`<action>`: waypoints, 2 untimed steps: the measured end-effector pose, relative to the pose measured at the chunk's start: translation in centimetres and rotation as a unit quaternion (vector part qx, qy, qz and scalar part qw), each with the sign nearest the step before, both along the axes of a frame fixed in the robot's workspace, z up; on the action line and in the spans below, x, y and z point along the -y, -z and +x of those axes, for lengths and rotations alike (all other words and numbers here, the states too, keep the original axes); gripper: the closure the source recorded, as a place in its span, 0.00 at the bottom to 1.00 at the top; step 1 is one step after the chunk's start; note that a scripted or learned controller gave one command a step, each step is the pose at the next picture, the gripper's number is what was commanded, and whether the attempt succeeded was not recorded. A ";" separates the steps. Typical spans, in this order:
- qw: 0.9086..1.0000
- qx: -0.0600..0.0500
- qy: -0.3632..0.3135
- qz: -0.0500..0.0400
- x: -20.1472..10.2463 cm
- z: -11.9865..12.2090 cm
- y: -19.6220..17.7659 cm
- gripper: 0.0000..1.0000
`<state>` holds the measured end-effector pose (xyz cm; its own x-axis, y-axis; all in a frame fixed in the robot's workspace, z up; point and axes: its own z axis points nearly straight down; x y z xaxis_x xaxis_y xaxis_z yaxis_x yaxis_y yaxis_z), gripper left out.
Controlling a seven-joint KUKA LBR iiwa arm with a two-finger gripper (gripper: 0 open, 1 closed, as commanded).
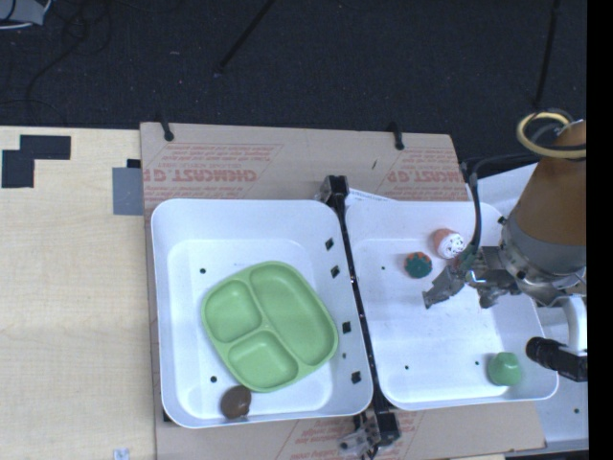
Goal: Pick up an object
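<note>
The right bin (pixel 421 372) holds a small teal ball (pixel 418 264), a pink and white ball (pixel 446 243) just behind it, and a green cup-like piece (pixel 504 368) near the front right corner. My gripper (pixel 458 287) hangs over the right bin, a little right of and in front of the teal ball. Its dark fingers (pixel 439 293) are spread apart with nothing between them. The left bin (pixel 182 247) holds a green divided plate (pixel 268 326) and a brown ball (pixel 236 402) at its front edge.
A black divider (pixel 347 295) runs between the two bins. The arm's grey and orange body (pixel 556 209) covers the right bin's far right side. Cardboard (pixel 287 161) lies behind the bins, and a pale wooden bench top (pixel 67 305) lies to the left.
</note>
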<state>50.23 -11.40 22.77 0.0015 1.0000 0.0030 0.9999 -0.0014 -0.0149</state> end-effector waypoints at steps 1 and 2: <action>1.000 0.005 -0.001 -0.001 0.0 0.2 -0.5 0.00; 1.000 0.003 -0.001 -0.001 0.4 0.7 4.1 0.00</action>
<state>50.92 -11.77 18.65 0.0000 1.0000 0.0019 1.0000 0.0000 -0.0083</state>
